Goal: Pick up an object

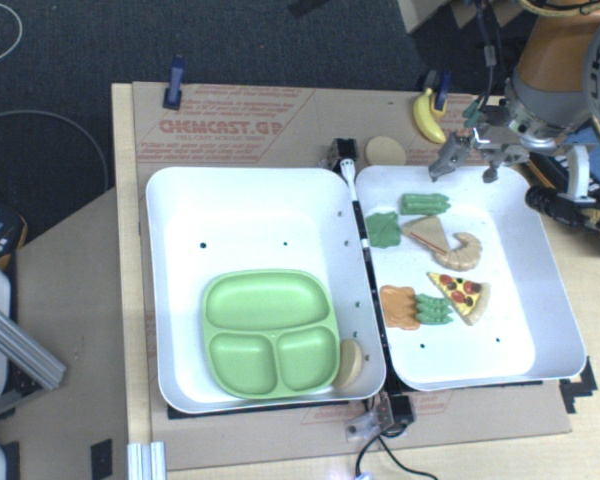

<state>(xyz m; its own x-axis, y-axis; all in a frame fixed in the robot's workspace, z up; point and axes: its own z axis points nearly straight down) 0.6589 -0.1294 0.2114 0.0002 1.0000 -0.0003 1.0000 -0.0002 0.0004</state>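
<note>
Green beans [424,204] below spread fingers [443,167]

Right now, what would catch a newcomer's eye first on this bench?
The green divided tray in the left bin stands out. Next comes the cluster of toy food in the right bin, with a pizza slice among it. At the right bin's far edge hovers the end effector, fingers spread, with a banana outside the bins beside it.
</note>
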